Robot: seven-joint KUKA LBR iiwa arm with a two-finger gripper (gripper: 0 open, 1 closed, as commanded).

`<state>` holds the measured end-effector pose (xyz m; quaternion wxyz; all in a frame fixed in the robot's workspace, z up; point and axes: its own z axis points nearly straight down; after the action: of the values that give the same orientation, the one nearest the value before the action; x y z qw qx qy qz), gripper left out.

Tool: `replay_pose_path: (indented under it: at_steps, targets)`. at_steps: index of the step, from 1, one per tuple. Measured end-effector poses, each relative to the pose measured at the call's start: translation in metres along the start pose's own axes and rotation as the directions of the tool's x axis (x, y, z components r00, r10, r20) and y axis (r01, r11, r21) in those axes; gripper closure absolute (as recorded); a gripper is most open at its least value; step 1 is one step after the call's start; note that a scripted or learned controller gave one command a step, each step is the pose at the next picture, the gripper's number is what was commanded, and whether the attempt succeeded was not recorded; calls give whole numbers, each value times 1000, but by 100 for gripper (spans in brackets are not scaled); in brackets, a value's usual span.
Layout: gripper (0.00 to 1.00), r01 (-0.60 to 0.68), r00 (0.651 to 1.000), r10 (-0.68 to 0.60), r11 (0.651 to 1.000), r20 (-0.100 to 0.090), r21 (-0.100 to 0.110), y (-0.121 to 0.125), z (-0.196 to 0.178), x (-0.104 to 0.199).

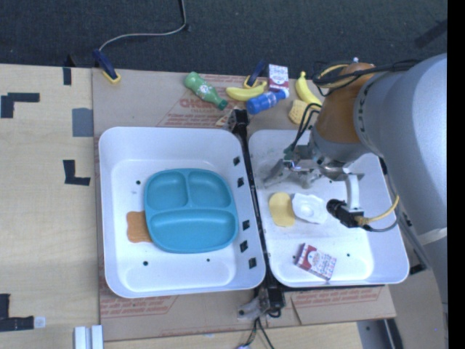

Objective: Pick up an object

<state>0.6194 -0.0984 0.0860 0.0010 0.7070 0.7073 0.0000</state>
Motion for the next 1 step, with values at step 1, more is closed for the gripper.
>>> replay_pose_path:
  at_steps: [1]
  targets:
    - [0, 1, 1000, -1, 1000, -1, -1, 31, 0, -3]
